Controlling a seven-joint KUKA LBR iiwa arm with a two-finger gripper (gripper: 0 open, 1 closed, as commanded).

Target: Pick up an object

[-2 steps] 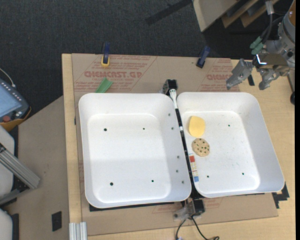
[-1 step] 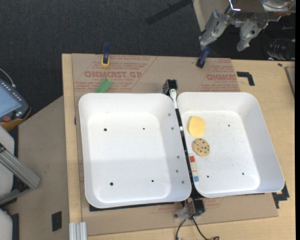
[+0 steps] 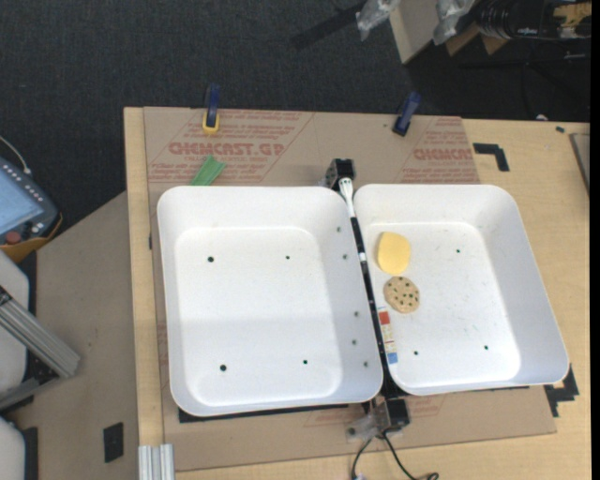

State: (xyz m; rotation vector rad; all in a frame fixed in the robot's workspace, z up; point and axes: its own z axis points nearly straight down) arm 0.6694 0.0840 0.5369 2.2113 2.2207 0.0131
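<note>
What looks like the gripper sits at the far top edge of the view, well apart from both bins; whether it is open or closed I cannot tell, and nothing is seen held in it. Nearest below it lies the shallow white right bin on the cardboard-topped bench; inside, close to its left wall, rest a rounded yellow chip-like piece and, just beside it, a flat round tan cookie with dark specks. The shallow white left bin lies alongside.

The pick has not yet begun; both candidates look thin and lie flat, so a descent may close over them and slip off; their nearness to the wall could cause a collision there, or nudge one piece into the other.
</note>
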